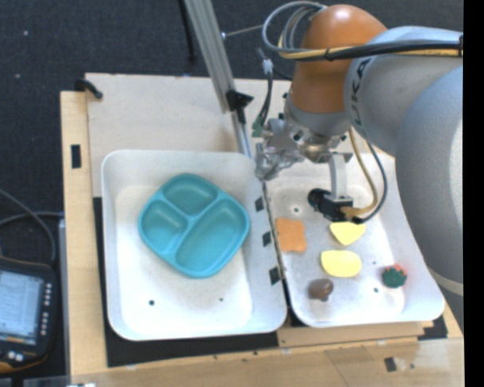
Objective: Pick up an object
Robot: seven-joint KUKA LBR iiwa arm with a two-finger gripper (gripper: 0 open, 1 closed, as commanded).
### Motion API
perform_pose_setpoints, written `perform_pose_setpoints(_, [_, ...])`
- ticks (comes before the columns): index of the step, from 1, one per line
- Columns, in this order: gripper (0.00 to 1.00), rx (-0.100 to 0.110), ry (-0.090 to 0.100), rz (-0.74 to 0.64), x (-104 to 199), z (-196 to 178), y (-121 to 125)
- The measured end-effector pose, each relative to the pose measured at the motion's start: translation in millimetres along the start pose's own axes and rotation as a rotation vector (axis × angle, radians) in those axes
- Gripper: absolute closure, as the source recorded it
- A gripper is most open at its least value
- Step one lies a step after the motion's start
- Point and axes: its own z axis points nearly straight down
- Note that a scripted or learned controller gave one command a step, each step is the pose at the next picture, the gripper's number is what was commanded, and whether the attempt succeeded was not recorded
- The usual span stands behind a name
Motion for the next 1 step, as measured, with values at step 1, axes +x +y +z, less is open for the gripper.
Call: perform_pose_setpoints(1, [1.00, -0.002, 0.001, -0.002, 54.2, -16.1, -13.3])
